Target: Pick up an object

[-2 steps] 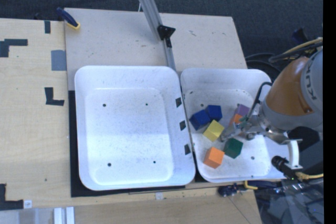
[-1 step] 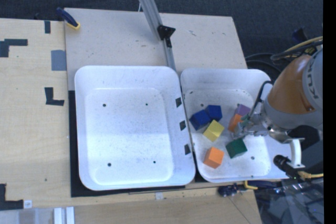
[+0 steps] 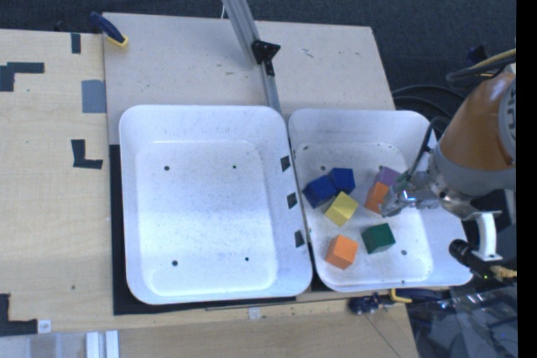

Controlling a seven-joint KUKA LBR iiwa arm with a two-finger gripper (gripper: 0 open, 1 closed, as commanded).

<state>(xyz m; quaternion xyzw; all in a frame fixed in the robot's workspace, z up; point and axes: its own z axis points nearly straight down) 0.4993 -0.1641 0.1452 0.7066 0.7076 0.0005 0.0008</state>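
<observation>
Several small blocks lie in the right bin: a blue one, a yellow one, an orange one, a green one, a purple one and a second orange one. My gripper reaches in from the right and sits low in the bin, right beside the purple block and the second orange block. The wrist hides the fingertips.
The left bin stands beside the right one. A slanted metal rod with a black clamp crosses the bench behind the bins. A blue-and-yellow tool lies at the bench's far left corner.
</observation>
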